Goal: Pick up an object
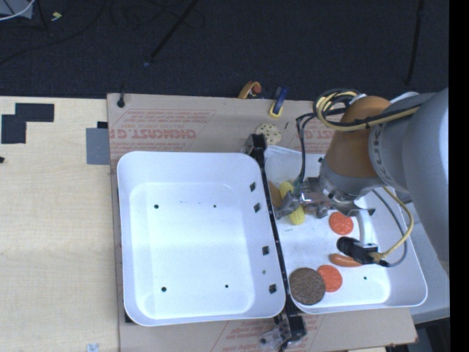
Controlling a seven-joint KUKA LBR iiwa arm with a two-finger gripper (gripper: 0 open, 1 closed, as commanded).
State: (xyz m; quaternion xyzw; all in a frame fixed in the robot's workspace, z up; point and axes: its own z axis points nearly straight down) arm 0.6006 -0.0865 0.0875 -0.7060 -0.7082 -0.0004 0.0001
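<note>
Arm low over right bin (pixel 410 288), tool (pixel 299 205) down at the bin's left wall among yellow pieces (pixel 296 214). Cannot tell the tool's state, or whether it has hold of anything. Orange discs (pixel 341 223), brown disc (pixel 308 285) lie apart, nearer the front. Step in hand looks like the grasp attempt. Next move calls for a straight lift clear of the wall.

A robotics lab or test bench, by the look of it. Two shallow white bins (pixel 139 196) sit side by side on a cardboard sheet (pixel 183 127) clamped to a pale wooden bench (pixel 51 233). A grey industrial arm (pixel 410 152) with an orange band reaches in, trailing loose cables (pixel 333 105), and more cables (pixel 88 6) cross the dark floor behind.
</note>
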